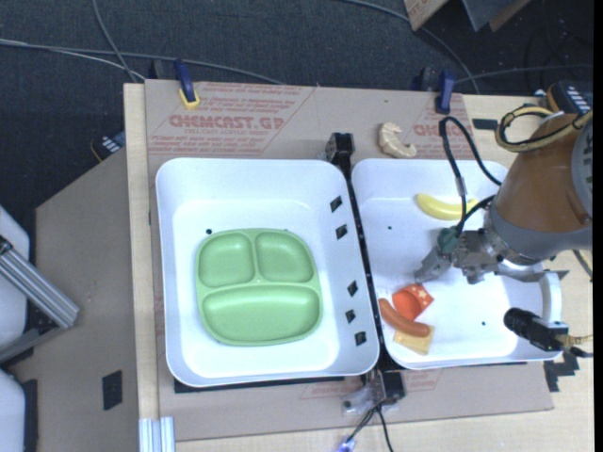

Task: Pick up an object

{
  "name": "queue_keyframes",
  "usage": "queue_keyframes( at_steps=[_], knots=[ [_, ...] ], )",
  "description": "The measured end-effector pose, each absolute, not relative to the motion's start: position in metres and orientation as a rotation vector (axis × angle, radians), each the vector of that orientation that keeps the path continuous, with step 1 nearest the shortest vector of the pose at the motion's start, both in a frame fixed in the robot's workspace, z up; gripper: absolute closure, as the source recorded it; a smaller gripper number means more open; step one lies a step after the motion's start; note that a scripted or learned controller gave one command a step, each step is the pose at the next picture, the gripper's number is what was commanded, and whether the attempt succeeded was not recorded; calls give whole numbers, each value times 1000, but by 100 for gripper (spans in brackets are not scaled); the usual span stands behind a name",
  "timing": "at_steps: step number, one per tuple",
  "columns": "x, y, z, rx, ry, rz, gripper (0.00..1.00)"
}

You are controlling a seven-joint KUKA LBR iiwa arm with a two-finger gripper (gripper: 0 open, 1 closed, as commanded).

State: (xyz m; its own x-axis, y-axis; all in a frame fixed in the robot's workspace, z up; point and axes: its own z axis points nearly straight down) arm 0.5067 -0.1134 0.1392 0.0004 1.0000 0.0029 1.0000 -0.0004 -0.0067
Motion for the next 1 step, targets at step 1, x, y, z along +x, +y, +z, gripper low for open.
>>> queue_keyframes(
  at_steps=[1],
  knots=[
    [510, -111, 92, -2219, -2220, -11, 0]
  ],
)
